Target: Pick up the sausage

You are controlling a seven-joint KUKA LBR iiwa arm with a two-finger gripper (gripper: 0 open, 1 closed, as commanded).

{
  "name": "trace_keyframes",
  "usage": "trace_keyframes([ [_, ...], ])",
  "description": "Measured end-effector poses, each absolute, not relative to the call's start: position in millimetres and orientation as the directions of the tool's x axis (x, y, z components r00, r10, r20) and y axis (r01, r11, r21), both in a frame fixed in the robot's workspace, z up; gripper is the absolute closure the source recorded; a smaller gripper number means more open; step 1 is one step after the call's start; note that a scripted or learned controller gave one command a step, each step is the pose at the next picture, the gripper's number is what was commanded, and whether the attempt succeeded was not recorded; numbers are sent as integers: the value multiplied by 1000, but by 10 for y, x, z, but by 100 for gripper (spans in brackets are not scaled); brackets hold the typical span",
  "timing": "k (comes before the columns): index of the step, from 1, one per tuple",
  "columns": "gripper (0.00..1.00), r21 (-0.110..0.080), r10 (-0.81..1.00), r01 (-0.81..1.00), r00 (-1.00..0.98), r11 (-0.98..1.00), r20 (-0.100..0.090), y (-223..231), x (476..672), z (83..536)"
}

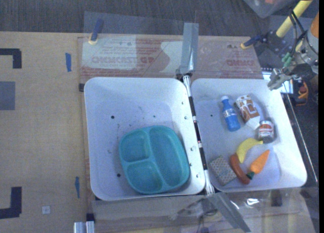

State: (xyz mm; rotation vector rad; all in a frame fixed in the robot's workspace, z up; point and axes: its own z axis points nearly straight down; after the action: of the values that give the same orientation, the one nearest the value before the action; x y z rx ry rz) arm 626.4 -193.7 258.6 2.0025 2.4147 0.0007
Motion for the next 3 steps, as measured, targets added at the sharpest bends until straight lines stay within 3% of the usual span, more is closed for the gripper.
trace_keyframes([
  [1,100,5,972,972,-237,237,-6,-2224,6480,2937],
  [2,100,5,962,962,-275,275,-7,-2202,6657,2887],
  [3,100,0,957,957,-291,291,-2,-2076,6670,2666],
])
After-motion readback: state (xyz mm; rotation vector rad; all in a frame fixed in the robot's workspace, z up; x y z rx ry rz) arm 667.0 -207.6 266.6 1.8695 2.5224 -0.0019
